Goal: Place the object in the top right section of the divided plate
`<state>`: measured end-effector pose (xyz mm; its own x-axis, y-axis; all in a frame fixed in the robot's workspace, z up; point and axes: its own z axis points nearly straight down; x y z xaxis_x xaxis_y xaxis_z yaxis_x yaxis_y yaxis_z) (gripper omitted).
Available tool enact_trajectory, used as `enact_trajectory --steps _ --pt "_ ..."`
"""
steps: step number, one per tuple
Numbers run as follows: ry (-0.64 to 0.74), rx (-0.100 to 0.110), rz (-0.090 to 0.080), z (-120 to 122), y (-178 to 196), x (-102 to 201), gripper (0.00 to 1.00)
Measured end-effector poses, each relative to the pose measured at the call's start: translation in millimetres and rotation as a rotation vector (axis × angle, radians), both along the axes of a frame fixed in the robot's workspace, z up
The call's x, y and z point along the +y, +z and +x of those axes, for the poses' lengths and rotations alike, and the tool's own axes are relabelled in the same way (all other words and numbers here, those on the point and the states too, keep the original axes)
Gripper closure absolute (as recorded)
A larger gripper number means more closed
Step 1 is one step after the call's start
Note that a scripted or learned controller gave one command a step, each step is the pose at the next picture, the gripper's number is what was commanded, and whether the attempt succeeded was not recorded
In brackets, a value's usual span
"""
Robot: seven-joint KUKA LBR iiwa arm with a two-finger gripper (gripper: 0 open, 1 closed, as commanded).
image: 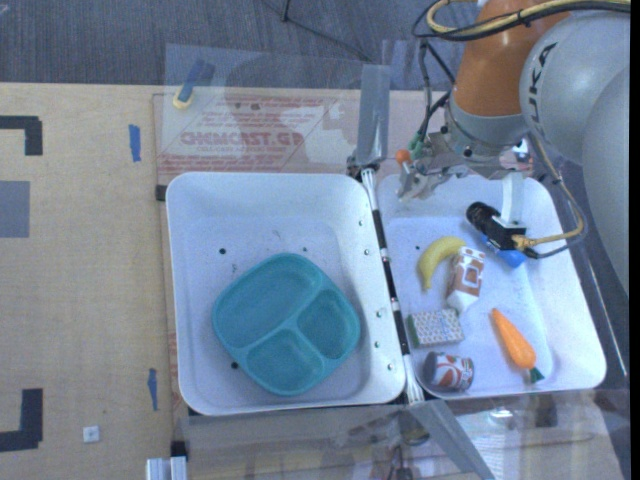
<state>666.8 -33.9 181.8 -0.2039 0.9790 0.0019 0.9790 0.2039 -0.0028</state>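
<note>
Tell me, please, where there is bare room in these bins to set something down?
Left bin: bare floor between the teal divided plate and the far and left walls. Right bin is crowded around carrot and can; a small bare patch lies between gripper and banana.

2 bins (pixel 195 268) (pixel 575 298); 1 ea: plate (pixel 262 306), banana (pixel 438 256), carrot (pixel 512 340), can (pixel 450 371), bottle (pixel 466 276), pad (pixel 436 325).

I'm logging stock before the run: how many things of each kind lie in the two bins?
Teal divided plate: 1
Yellow banana: 1
Orange carrot: 1
White bottle with a red label: 1
Can lying on its side: 1
Small patterned block: 1
Total: 6
</note>
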Motion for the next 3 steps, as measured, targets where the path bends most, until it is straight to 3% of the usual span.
enact_trajectory --steps 1,2,3 --pt "0.059 0.002 -0.002 -37 206 27 1.0" --pt "0.107 0.005 -0.002 -109 180 64 1.0" --pt "0.516 0.005 0.001 -159 147 96 1.0"
